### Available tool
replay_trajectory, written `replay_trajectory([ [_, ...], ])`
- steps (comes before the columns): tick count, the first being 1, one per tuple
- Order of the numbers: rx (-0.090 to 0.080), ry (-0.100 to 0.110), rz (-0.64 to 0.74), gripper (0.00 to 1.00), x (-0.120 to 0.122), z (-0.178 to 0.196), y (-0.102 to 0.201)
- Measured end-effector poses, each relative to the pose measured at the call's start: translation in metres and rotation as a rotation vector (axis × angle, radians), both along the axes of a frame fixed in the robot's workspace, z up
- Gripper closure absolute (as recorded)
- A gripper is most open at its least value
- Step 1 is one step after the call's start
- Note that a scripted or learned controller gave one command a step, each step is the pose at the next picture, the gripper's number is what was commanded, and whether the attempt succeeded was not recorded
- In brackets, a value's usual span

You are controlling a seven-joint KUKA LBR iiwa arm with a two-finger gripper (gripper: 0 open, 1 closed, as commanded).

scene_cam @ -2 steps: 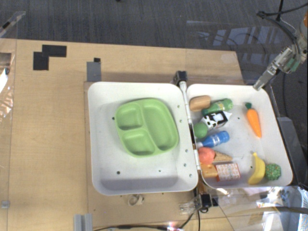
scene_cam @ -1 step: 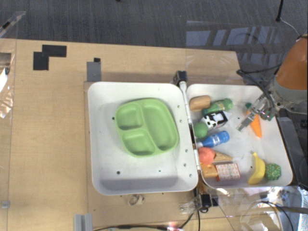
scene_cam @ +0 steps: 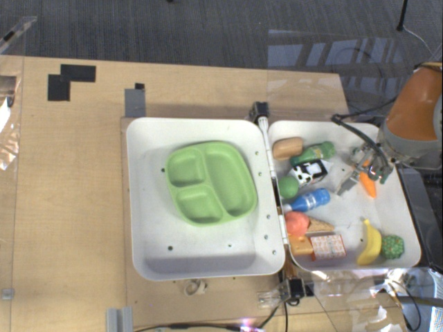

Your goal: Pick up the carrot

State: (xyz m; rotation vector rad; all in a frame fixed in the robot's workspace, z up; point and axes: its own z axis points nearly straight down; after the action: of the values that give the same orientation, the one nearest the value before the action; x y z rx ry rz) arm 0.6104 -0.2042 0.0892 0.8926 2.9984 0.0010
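Observation:
The carrot [scene_cam: 369,185] is a small orange piece lying in the right bin [scene_cam: 408,213], toward its far right side. My gripper [scene_cam: 361,173] hangs right over it, coming down from the grey arm with the orange band [scene_cam: 415,109] at the right edge. The gripper's metal parts touch or overlap the carrot's upper end, and only the carrot's lower orange tip is plain to see. From this slant I cannot make out whether the carrot is gripped or just lies beneath the gripper.
The right bin also holds a bread roll [scene_cam: 288,146], a green item [scene_cam: 317,150], a black-and-white carton [scene_cam: 309,173], a blue bottle [scene_cam: 309,200], a banana [scene_cam: 372,243] and several other toy foods. A green divided plate [scene_cam: 210,182] sits in the left bin [scene_cam: 149,206].

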Motion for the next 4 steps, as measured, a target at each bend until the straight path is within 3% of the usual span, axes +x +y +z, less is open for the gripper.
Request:
replay_trajectory([
  [1,0.023,-0.004,-0.463,0.00,-0.013,0.001,0.011],
  [2,0.015,-0.014,-0.457,1.00,-0.011,0.014,0.009],
  [3,0.011,-0.002,-0.440,1.00,-0.018,0.072,0.094],
  [4,0.007,0.002,-0.446,0.00,-0.020,0.070,0.090],
])
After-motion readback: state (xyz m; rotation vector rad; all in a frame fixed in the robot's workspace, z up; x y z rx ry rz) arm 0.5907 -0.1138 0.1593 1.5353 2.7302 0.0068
